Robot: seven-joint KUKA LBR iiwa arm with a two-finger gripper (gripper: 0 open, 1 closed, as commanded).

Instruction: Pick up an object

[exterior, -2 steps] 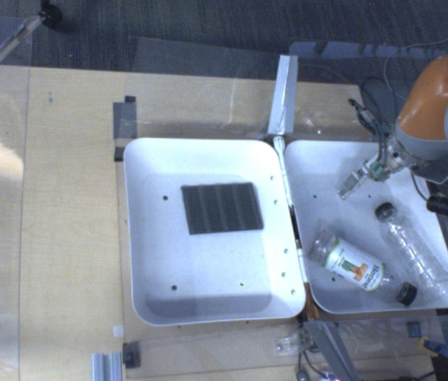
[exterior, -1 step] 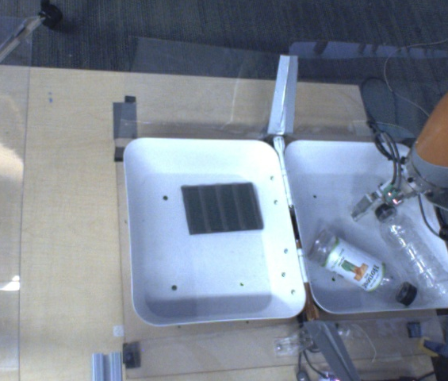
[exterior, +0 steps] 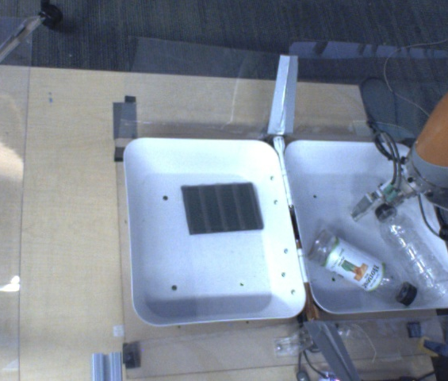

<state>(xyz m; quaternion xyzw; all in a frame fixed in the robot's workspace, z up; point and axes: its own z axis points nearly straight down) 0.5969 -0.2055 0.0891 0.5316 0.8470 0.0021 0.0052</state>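
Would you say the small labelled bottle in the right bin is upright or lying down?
Lying down: the labelled bottle rests on its side on the right bin's floor.

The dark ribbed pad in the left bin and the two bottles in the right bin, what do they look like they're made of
The ribbed pad: matte dark grey, probably rubber or foam; no shine, parallel grooves. The clear bottle: transparent thin plastic, the bin shows through it, with a black cap. The small labelled bottle: likely clear plastic or glass, glossy printed label; hard to tell which.

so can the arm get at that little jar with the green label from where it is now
Probably yes: the jar lies in the open in the right bin, with the end effector just above it. The clear bottle lies beside it, apart.
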